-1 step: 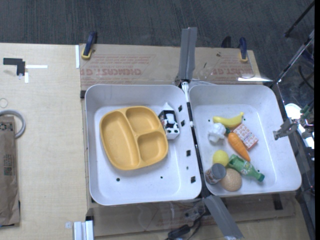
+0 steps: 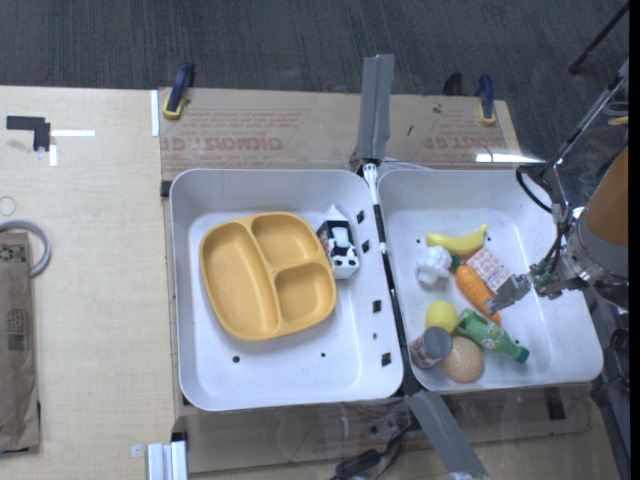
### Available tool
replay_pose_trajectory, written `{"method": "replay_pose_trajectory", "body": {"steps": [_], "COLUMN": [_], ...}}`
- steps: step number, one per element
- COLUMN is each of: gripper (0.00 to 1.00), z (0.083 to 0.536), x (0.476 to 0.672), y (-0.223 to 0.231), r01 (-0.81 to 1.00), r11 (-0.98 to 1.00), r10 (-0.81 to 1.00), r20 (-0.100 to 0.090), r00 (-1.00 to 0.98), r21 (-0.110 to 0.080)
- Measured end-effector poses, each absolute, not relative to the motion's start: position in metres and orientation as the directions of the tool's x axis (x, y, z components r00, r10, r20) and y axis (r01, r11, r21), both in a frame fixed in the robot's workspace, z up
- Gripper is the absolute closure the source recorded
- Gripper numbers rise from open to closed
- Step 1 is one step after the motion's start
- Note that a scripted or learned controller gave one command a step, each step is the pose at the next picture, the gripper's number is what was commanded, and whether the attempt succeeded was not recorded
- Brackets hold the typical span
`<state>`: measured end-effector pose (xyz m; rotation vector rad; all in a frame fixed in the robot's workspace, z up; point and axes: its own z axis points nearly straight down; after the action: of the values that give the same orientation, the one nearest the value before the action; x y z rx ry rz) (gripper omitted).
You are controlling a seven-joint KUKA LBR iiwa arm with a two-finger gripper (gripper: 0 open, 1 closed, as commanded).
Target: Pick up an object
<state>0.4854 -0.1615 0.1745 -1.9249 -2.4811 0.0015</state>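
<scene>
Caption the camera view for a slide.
Gripper hovers by carrot in right bin; yellow plate in left bin.

The robot arm (image 2: 610, 218) is cut off by the right edge, so just its wrist shows. The gripper (image 2: 512, 293) sits low among the toys in the right bin (image 2: 560, 368); its fingers are too small and blurred to read. It covers part of the carrot (image 2: 472, 286) and of the green bottle (image 2: 495, 334). On the tabletop (image 2: 90, 268), a brown paper bag (image 2: 15, 338) runs off the left edge.
</scene>
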Motion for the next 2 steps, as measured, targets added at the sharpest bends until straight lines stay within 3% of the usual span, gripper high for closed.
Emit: {"method": "replay_pose_trajectory", "body": {"steps": [1, 2], "gripper": [0.00, 0.00], "z": [0.102, 0.092], "x": [0.499, 0.560], "y": [-0.153, -0.157], "r01": [0.999, 0.964], "r11": [0.035, 0.267], "r10": [0.999, 0.964], "r20": [0.001, -0.001], "r00": [-0.035, -0.267], "r21": [-0.003, 0.000]}}
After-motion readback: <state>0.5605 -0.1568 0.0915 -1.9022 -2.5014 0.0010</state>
